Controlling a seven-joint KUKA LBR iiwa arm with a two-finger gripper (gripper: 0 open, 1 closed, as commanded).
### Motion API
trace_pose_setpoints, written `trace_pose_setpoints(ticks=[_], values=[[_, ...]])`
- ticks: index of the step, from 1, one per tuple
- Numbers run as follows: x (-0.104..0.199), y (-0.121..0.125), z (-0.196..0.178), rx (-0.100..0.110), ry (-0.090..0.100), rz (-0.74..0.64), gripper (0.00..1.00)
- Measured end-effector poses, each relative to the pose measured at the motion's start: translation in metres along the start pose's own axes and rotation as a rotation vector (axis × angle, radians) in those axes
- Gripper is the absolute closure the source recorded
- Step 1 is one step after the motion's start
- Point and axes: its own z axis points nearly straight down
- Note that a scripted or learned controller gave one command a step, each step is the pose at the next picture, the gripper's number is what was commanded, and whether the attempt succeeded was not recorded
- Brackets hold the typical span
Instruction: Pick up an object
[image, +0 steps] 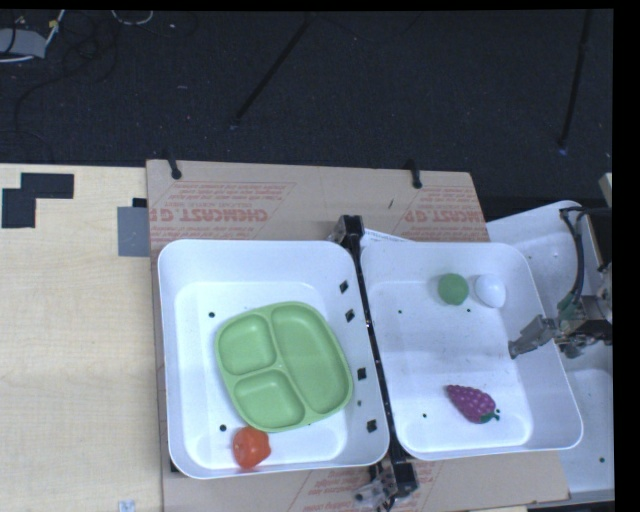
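The right bin (420, 440) holds three small objects. A green ball (453, 289) and a white egg-shaped object (490, 291) lie side by side near its far right corner. A purple bunch of grapes (471, 403) with a green stem lies near its front. My gripper (528, 342) reaches in over the right rim of this bin, at mid-depth, right of and between the white object and the grapes. It touches none of them and nothing shows in its grasp.
The left bin (190, 290) holds a green divided plate (283, 366) and an orange-red object (251, 447) by its front wall. A black divider (365, 340) runs between the bins. Cardboard lies under both, with a wooden bench top (70, 350) to the left.
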Motion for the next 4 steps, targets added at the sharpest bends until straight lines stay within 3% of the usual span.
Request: trace_pose_setpoints(ticks=[1,3,4], values=[[0.000,0.002,-0.006,-0.012,-0.003,-0.003,0.00],[0.009,-0.009,0.114,-0.005,0.001,-0.003,0.00],[0.008,-0.007,0.138,-0.016,-0.005,-0.002,0.00]])
